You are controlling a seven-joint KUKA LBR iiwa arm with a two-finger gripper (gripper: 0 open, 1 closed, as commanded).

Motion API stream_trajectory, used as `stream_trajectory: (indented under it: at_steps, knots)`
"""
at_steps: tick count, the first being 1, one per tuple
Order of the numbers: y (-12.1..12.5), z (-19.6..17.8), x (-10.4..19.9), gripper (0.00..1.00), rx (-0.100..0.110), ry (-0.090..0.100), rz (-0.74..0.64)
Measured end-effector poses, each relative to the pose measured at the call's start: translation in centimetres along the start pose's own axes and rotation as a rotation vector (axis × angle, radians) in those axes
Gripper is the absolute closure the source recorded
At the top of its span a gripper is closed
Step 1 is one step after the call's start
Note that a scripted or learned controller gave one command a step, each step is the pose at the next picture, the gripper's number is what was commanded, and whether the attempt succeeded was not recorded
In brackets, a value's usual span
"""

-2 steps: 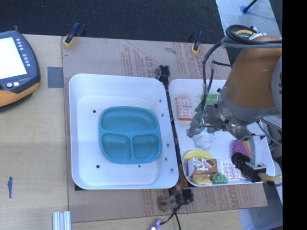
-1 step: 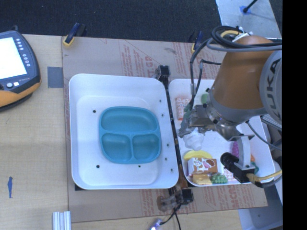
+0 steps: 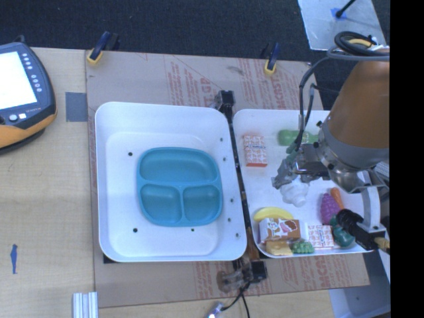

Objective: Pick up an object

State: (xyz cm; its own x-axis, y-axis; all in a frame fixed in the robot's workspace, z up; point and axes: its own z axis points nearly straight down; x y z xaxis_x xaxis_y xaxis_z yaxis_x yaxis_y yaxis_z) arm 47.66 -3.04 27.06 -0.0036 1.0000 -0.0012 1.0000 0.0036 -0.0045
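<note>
Your gripper [image 3: 291, 177] hangs low at right of centre, directly over a white lump [image 3: 295, 192], seemingly lined up for grabbing; its opening can't be told.

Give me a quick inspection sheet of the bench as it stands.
Surface: wooden bench with cardboard sheet clamped on.
Job's things: right bin holds small carton, banana, purple grapes, snack boxes, white lump.
Clutter: blue divided plate in left bin.
Grippers: gripper low over the white lump; grasp not confirmed.
Cables: black hose along arm; wire at front edge.
Surroundings: teach pendant at left.
</note>
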Motion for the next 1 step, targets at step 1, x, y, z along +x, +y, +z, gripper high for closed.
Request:
stream_trajectory:
  at_steps: [1]
  knots:
    - [-0.04,0.37,-6.21,1.00,-0.001,0.000,0.001]
